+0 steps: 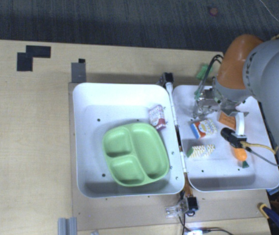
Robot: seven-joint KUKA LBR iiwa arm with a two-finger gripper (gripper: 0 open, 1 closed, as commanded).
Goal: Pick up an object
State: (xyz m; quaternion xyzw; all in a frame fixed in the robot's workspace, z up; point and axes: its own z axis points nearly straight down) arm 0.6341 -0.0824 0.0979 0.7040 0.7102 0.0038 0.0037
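My gripper (198,112) hangs over the far left part of the right bin (262,177), coming down from the grey arm with the orange band. Just in front of it lies a small blue, orange and white packet (204,128); I see nothing held. A pale yellow corn cob (200,152) lies nearer the front of that bin. An orange carrot-like piece (240,155) rests to the right. An orange box (226,120) and a white piece (240,124) lie partly under the arm.
The left bin (83,131) holds a green divided plate (135,153) and a small red and white packet (157,116) by its far right corner. The ridge between the two bins runs just left of the gripper.
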